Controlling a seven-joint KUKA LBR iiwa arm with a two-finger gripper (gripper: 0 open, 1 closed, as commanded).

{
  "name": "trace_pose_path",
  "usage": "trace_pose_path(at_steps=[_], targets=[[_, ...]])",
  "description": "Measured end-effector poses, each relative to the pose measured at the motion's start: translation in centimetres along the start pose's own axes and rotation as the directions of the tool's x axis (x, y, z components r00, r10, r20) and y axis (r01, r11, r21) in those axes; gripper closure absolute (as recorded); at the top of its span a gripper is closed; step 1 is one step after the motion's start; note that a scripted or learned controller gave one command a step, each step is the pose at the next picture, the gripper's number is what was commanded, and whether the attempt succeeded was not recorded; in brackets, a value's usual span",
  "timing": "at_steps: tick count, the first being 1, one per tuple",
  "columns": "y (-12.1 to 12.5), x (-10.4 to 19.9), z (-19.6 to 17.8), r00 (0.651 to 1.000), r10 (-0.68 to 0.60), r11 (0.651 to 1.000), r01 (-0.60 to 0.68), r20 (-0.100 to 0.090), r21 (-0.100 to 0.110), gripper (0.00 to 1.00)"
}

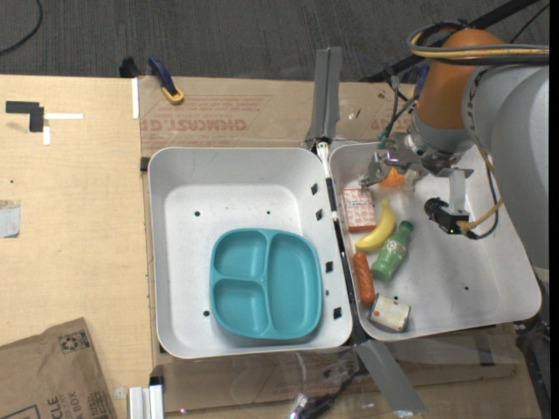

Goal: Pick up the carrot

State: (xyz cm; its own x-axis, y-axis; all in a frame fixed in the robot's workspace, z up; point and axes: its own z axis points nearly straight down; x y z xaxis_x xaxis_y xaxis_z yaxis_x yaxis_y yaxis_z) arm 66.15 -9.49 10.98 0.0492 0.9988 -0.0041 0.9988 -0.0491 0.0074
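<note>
The table [70, 234] is tan board and carries two shallow white bins side by side. The left bin [175, 199] holds a teal divided plate [266, 284] with three compartments, lying toward its near right part. The right bin [489, 278] holds the smaller things, gathered along its left side. The grey arm [515, 129], with its orange band [454, 64], reaches in from the right over the far end of the right bin.

The hand [390, 171] hangs at the far left part of that bin, above a small orange piece [393, 180] that shows just under it; whether the hand is spread or pressed together cannot be told, nor whether it touches the piece.

Just nearer lies a pink-and-white box [357, 209], and beside it a yellow banana [379, 229], curved and touching the box's right edge. A green bottle [391, 250] lies tilted just beside the banana's near end. The carrot [363, 277], orange-red and long, lies flat along the bin's left wall, just left of the bottle and well apart from the hand. A small white block [389, 312] sits at the near corner, just beyond the carrot's tip.
</note>
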Motion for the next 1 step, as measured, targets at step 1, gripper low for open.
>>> trace_pose_path(at_steps=[1], targets=[[-1.91,4.85,-8.25,0.996,0.093,0.996,-0.093,-0.002,0.008,1.00]])
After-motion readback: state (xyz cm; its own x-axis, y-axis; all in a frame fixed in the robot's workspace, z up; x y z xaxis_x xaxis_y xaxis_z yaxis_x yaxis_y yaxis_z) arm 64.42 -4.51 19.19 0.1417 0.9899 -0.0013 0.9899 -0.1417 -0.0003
